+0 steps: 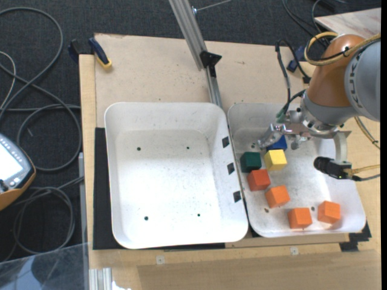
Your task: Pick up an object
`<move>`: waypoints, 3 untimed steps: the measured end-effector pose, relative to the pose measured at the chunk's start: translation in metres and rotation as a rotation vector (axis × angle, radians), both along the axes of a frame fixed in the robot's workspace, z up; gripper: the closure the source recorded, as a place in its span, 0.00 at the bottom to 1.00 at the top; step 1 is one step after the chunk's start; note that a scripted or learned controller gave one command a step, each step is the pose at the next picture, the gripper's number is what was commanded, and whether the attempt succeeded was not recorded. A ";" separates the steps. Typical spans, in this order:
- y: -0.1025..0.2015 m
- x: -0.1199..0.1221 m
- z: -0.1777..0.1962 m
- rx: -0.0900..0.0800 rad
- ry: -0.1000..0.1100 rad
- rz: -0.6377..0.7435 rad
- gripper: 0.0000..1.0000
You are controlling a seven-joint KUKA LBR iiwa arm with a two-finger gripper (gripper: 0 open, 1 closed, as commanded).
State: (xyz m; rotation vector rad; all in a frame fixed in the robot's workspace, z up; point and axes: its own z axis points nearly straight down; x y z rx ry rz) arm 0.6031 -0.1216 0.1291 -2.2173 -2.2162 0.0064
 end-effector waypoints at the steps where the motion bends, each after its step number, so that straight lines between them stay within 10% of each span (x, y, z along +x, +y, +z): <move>1: 0.001 0.000 -0.031 -0.001 -0.003 0.001 0.00; 2: 0.001 0.001 -0.018 0.000 -0.009 0.001 1.00; 3: -0.002 0.007 0.027 -0.003 -0.014 0.001 1.00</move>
